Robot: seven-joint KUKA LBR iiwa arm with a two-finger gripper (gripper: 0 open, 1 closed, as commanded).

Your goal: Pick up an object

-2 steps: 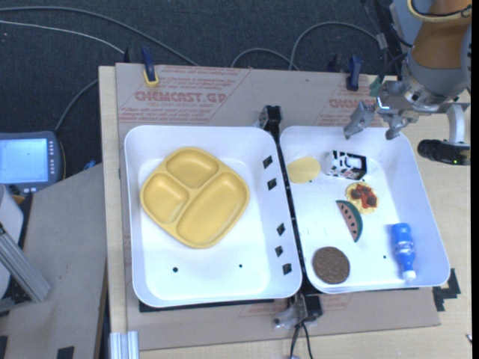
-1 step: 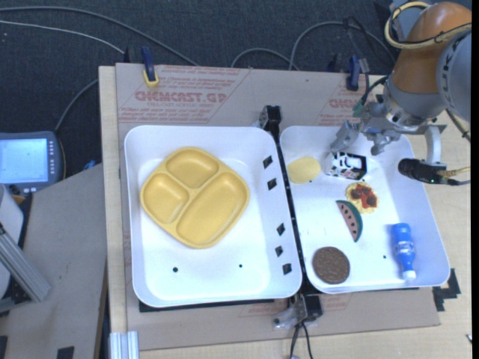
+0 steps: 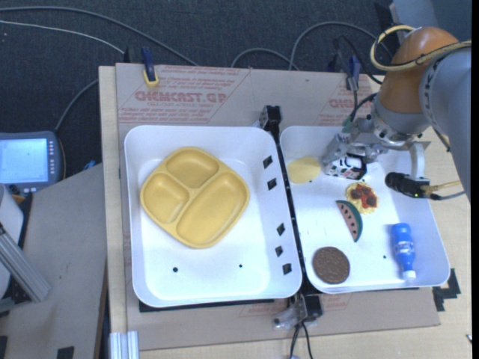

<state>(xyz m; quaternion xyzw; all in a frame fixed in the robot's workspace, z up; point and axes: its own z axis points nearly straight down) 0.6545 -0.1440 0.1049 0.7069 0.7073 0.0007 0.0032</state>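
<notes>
The right bin [image 3: 430, 223] holds several small items. A pale yellow round piece [image 3: 303, 170] lies near its left wall. A red and yellow pizza-like piece [image 3: 364, 197] sits mid-bin, with a watermelon slice [image 3: 350, 220] just below it. A brown round cookie [image 3: 330, 265] lies at the front and a blue bottle [image 3: 402, 250] at the front right. My gripper [image 3: 344, 164] is down low in the back of this bin, just right of the yellow piece. A small black and white thing is at its tip; whether that is an object or part of the gripper is unclear.
The left bin [image 3: 150, 268] bears a yellow divided plate [image 3: 196, 197]. A black divider with clips [image 3: 278, 200] runs between the bins. The grey arm with its orange band [image 3: 415, 58] crosses the right bin's back right corner. Cables lie behind the bench.
</notes>
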